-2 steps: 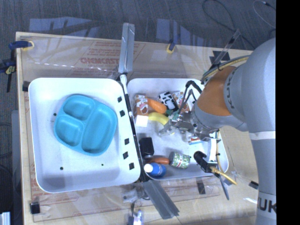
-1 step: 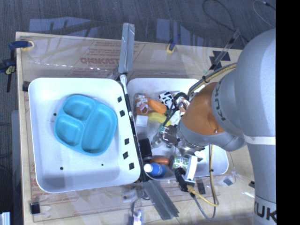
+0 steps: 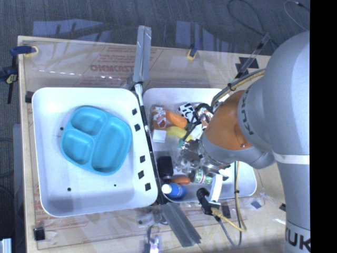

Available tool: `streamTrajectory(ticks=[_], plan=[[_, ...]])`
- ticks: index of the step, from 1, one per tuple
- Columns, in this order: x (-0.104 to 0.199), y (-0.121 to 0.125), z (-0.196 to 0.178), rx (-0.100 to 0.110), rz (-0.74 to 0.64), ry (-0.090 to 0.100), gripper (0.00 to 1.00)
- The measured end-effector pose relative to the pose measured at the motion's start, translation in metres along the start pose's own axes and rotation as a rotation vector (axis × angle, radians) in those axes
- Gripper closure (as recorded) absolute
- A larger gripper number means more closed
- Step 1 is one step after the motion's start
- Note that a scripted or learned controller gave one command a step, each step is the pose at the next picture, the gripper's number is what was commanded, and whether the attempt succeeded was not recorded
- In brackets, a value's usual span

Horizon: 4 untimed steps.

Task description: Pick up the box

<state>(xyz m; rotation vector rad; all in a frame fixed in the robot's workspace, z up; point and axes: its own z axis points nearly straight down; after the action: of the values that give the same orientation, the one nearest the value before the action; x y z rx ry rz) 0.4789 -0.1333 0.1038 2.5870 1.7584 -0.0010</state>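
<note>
1. Found the gripper point(image 3: 194, 158) low over the middle of the right bin point(image 3: 247, 186), under the orange band of the arm point(image 3: 231, 125).
2. Could not tell whether the gripper was apart or together, because the wrist covered it from above. Saw nothing held in it.
3. Judged the small brown box point(image 3: 158, 117) to be the task's thing. Found it lying at the far left side of the right bin, close to the wall between the 2 bins.
4. Found the box well apart from the gripper and not yet picked up.
5. Noted an orange carrot-like piece point(image 3: 177, 119) touching the box on its right, a small white block point(image 3: 158, 136) just beside it on the near side, and a yellow piece point(image 3: 177, 132) near both.
6. Noted also a black block point(image 3: 165, 166) and a blue bottle point(image 3: 177, 191) nearer to the camera, close to the gripper.
7. Left the left bin point(image 3: 47, 194) aside: 1 blue divided plate point(image 3: 96, 139) in it, no part in this task.
8. Expected 3 risks from here:
   - closing where the gripper was, and so taking the wrong thing from the clutter under it;
   - pinching the carrot-like piece together with the box, since the 2 touched;
   - striking the bin wall on the way down, since the box lay so close to it, and pushing the box only flat against the wall.
</note>
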Motion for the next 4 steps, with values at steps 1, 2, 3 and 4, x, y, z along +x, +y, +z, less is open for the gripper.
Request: streamTrajectory(ticks=[1,2,3,4], plan=[[-0.006,0.002,-0.001,-0.005,0.008,-0.008,0.0],[0.003,-0.001,0.004,-0.027,-0.001,-0.02,0.0],[0.01,-0.004,-0.003,-0.008,-0.017,-0.006,1.0],[0.001,0.0,-0.007,-0.02,-0.005,-0.017,0.0]])
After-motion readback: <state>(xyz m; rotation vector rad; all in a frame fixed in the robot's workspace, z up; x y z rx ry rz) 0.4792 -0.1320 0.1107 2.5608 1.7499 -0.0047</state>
